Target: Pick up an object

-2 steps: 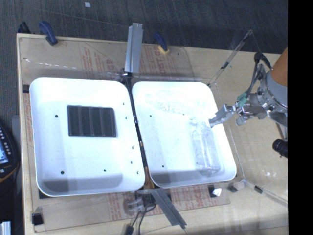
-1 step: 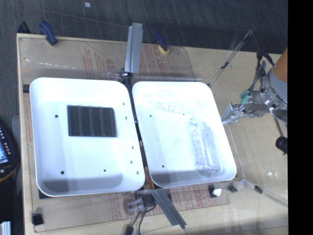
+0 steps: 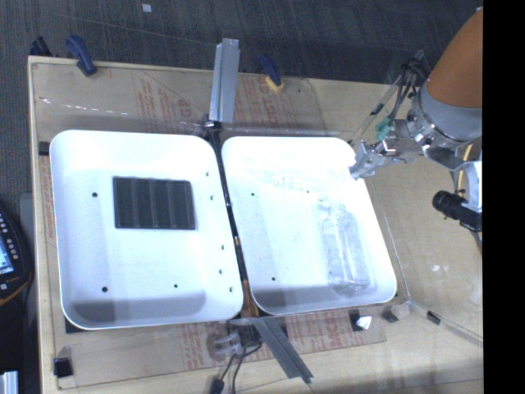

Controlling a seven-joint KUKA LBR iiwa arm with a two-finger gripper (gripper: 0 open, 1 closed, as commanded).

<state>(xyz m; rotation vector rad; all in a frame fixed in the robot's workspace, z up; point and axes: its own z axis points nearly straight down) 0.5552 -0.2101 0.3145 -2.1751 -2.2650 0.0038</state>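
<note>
Arm: the grey arm with its orange band [image 3: 459, 60] enters from the right and ends above the bench, just outside the upper right corner of the right bin.
Gripper: the gripper [image 3: 362, 164] sits at the upper right corner of the right bin [image 3: 271, 298], over its rim; whether its jaws are released or clenched cannot be told, and nothing shows between them.
Object: a clear plastic bottle [image 3: 344, 249] lies on its side on the floor of the right bin, near the right wall, running from mid-bin toward the lower right corner; it is apart from the gripper.
Left bin: the left bin [image 3: 82, 302] carries a dark ribbed rectangular panel [image 3: 154, 203] lying flat in its upper middle part, away from all walls.
Bins: the two white bins sit side by side, touching along a dark seam at the centre of the bench [image 3: 426, 335].
Bench edge: blue clamps [image 3: 80, 54] grip the far edge of the bench.
</note>
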